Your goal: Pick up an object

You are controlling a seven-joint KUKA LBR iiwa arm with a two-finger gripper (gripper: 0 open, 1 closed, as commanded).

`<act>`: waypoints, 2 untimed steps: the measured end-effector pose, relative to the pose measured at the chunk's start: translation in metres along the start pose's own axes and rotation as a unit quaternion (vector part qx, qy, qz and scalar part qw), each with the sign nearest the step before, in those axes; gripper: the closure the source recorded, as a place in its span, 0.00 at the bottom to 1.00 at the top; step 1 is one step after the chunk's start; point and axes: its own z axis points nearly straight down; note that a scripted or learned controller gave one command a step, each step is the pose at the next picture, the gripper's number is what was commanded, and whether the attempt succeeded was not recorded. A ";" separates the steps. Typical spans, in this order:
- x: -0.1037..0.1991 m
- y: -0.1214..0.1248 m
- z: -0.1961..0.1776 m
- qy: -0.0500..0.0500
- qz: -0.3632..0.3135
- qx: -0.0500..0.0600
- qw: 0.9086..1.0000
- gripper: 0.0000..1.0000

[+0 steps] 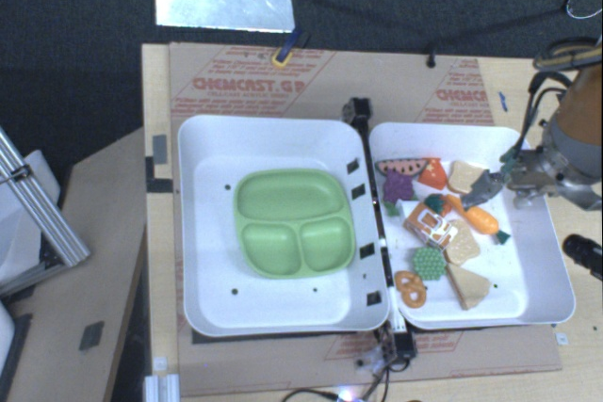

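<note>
The grey two-finger gripper (pixel 486 186) hangs in the right white bin (pixel 545 295), fingers slightly apart and empty — the orange plastic carrot (pixel 474 215) lies just below-left, its long axis slanting down-right

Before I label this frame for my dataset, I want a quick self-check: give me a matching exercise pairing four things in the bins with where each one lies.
Things:
1. green divided plate
2. pretzel
3. watermelon slice
4. carrot

Places:
A. near front edge of the right bin, by the divider
B. far end of the right bin, beside the purple grapes
C. middle of the left bin
D. just below the gripper

Pairs: 1-C, 2-A, 3-B, 4-D
</note>
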 end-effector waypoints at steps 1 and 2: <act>-0.007 0.006 0.057 0.000 0.001 0.002 1.000 0.00; -0.008 0.000 0.118 0.001 0.001 0.003 1.000 0.00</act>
